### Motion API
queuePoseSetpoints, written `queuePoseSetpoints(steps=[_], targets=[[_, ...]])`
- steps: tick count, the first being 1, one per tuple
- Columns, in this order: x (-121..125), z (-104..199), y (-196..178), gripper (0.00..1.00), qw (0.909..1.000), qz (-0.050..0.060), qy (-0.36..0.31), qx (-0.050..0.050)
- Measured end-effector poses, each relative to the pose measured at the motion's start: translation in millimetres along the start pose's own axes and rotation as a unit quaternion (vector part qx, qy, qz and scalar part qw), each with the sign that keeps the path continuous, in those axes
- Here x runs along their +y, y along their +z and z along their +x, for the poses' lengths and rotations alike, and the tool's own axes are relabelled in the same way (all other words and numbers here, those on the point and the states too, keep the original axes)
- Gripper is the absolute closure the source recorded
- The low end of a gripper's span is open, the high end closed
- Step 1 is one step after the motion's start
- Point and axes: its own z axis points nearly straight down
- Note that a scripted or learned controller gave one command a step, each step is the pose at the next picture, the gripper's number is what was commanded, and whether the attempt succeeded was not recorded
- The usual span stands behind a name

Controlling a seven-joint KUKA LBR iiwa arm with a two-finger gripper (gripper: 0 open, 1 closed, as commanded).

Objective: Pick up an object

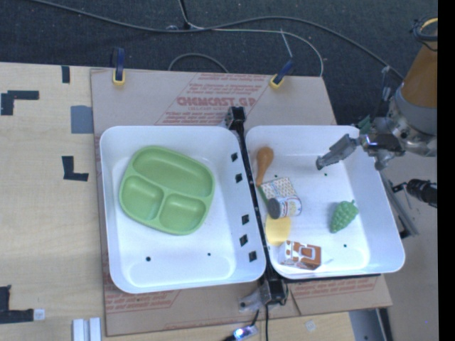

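Nearest the camera, in the right bin (384, 258), a patterned orange-and-white packet (303, 255) lies by the front wall, untouched. Just behind it a yellow block (278, 229) and a small can (286, 207) sit against the divider, then a wooden spoon (264, 160) beyond them. The green grape bunch (343, 216) lies alone toward the right wall. Over in the left bin (114, 155), a green divided plate (166, 190). Farther back, the claw (333, 155) hovers above the right bin's rear half, nothing between its fingers; open or closed, I cannot tell. So nothing is lifted yet: by my reading, choosing, descending, gripping and raising all remain.
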Motion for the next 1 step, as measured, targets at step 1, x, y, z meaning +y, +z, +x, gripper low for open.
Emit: queuePoseSetpoints(steps=[1], targets=[[1.9, 0.4, -6.5, 0.00, 1.0000, -0.006, -0.002, -0.001]])
